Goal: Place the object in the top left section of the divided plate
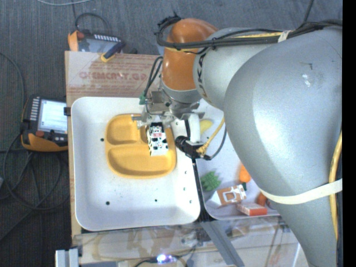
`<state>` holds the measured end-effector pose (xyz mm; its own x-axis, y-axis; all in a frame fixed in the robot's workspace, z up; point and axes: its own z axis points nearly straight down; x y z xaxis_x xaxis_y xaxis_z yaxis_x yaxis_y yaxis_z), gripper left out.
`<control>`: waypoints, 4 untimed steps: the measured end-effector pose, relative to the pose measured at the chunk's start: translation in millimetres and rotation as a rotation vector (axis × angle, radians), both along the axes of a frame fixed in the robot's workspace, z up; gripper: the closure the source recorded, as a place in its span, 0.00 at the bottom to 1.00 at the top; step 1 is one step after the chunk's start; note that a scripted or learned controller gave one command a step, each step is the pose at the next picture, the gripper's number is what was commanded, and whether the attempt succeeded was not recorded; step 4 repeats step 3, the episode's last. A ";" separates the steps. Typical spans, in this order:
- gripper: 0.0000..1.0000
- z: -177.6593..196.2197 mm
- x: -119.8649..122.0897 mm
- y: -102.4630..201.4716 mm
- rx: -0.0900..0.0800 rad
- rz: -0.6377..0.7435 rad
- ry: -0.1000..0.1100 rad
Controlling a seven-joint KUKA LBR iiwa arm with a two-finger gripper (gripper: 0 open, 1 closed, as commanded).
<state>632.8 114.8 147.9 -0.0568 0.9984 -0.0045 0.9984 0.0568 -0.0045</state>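
Note:
A yellow divided plate (118,159) lies in the left white bin (89,193). My gripper (156,131) hangs over the plate's right side, near the ridge between its sections. It is shut on a small white object with black and red markings (159,144), which hangs from the fingertips just above the plate. The plate's left upper section (121,131) lies to the left of the object and has nothing in it. The orange wrist band and grey arm hide the plate's upper right edge.
The right bin (222,217) holds a green item (210,179), an orange-and-white box (231,194), a red box (253,209), an orange piece (243,174) and a yellow item (207,127). A cardboard sheet (105,79) lies behind the left bin.

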 end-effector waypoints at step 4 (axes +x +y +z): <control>0.00 33.1 34.8 88.1 -0.001 -0.091 -0.002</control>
